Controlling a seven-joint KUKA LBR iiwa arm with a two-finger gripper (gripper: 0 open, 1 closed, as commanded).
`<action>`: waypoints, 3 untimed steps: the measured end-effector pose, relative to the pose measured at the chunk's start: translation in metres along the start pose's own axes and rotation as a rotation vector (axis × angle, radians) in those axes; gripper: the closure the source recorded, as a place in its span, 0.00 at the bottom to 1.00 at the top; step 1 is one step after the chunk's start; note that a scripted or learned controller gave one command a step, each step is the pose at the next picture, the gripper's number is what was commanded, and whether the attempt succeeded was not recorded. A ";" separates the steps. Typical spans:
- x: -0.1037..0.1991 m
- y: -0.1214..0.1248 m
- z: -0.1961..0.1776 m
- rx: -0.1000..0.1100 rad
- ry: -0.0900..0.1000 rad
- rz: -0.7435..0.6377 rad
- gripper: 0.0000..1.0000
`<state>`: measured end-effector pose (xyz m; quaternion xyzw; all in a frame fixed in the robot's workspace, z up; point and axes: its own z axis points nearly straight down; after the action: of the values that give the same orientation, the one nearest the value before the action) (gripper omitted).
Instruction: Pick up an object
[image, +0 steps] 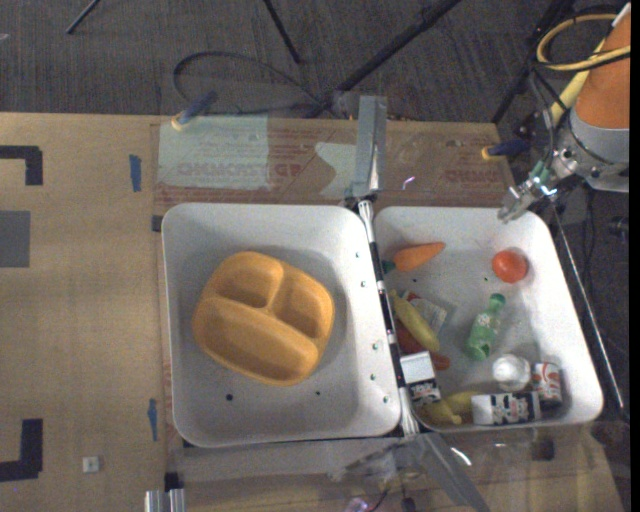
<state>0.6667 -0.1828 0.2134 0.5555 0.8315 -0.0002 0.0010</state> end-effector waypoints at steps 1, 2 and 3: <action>0.000 0.001 -0.011 -0.004 -0.005 -0.003 1.00; 0.000 0.002 -0.022 -0.007 -0.009 -0.005 1.00; 0.000 0.003 -0.032 -0.009 -0.013 -0.006 1.00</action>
<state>0.6695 -0.1811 0.2458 0.5528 0.8333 0.0001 0.0089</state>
